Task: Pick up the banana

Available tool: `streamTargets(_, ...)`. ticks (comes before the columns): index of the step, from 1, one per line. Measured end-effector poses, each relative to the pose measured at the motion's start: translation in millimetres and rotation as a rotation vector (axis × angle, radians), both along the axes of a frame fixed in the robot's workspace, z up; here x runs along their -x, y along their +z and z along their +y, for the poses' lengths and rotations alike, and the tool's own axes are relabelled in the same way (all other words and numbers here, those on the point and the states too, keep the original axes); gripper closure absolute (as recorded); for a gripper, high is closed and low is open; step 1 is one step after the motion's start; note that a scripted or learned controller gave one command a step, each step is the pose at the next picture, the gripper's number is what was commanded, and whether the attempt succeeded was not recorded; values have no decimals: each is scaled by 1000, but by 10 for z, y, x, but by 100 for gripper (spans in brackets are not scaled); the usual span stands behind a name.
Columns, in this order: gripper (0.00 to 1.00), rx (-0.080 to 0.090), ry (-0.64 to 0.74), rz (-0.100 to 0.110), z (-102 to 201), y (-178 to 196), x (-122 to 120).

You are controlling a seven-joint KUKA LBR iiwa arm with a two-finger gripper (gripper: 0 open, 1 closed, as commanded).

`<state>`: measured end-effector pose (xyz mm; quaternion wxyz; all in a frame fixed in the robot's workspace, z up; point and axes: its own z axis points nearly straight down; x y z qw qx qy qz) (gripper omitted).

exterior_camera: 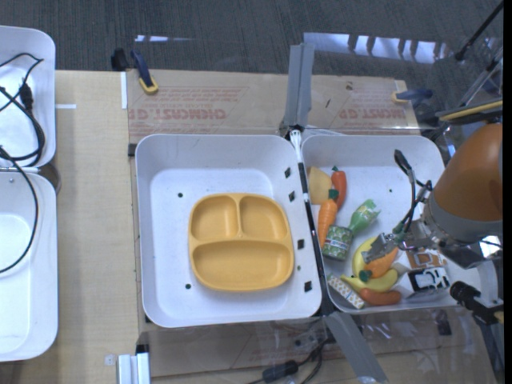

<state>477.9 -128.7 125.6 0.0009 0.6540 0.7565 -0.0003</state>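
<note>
Your claw (394,242) sits over the banana (376,277), its opening hidden; I cannot tell its state, so expect it to snag the carrot (382,260) lying across

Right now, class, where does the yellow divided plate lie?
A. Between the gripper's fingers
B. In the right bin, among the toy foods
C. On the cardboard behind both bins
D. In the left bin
D: the yellow divided plate lies flat on the floor of the left bin, while the banana and the carrots sit in the right bin.
</note>
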Motion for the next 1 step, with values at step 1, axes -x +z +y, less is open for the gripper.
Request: streamTargets(1,0,-1,110,2,168,-347,-553)
